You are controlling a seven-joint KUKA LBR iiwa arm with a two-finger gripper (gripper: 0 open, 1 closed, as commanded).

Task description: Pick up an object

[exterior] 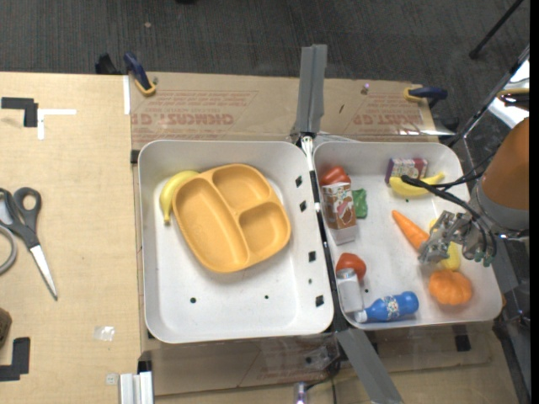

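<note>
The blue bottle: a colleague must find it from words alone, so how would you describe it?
Look at the right bin of the two white ones, along its near edge. The blue bottle lies there on its side, between a red-capped container and an orange round fruit. It is the only blue item in that bin.

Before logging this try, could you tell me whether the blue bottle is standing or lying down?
Lying down: the blue bottle rests on its side in the right bin.

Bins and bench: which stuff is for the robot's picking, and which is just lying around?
For the job: gripper, carrot, orange, blue bottle, small banana, carton.
Lying about: scissors, blue clamp, yellow plate.
</note>
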